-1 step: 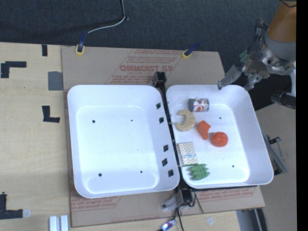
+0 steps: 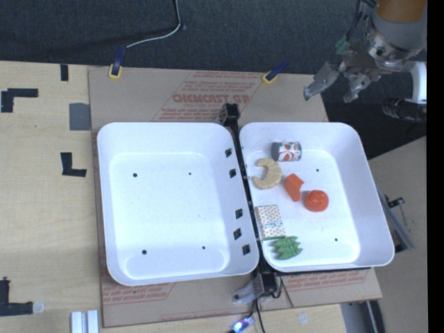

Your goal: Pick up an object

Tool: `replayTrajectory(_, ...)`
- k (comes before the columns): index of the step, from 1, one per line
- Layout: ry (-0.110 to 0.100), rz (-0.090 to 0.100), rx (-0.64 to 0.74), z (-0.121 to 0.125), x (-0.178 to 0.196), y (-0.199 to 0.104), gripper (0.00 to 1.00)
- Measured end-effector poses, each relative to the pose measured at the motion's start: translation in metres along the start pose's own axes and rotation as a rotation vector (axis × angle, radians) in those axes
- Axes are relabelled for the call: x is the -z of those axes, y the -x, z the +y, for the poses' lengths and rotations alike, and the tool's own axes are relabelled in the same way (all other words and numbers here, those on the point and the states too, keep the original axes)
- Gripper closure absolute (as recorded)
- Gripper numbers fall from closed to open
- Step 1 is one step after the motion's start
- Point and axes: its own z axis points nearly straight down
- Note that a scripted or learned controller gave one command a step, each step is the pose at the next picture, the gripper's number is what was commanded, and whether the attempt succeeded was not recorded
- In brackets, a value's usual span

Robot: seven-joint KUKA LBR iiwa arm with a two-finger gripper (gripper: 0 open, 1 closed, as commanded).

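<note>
We look down on a pale wooden desk point(image 2: 41, 186) marked with black tape pieces point(image 2: 69, 165). A brown cardboard sheet point(image 2: 201, 99) with red print lies on it, held by blue-and-yellow clamps point(image 2: 116, 68). Behind, a dark blue-grey carpeted floor point(image 2: 83, 12) carries a white cable point(image 2: 163, 30). The light is even.

Arm at upper right of frame, gripper point(image 2: 335, 85) open, fingers spread, hanging over the cardboard sheet point(image 2: 201, 99) beyond the bins' far edge, nothing between them. Left bin point(image 2: 111, 186) bare. Right bin point(image 2: 361, 186) has six items clustered toward its left side: small can point(image 2: 286, 151) lying on its side at top, tan crescent pastry point(image 2: 266, 173) below it, orange block point(image 2: 294, 186) just beside a red tomato point(image 2: 316, 200), patterned flat packet point(image 2: 270, 221), green leafy piece point(image 2: 285, 247) at the bottom edge
</note>
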Motion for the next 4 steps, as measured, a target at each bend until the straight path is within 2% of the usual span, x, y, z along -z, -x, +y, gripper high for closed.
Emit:
replayTrajectory(1,-0.007,-0.002,-0.004,-0.002,0.007,0.003,1.0)
replayTrajectory(2,0.01,-0.001,0.001,0.0,0.137,-0.049,1.0)
replayTrajectory(3,0.0,-0.002,-0.01,-0.083,0.183,-0.01,1.0)
replayTrajectory(4,-0.003,0.0,-0.003,-0.096,0.202,-0.046,1.0)
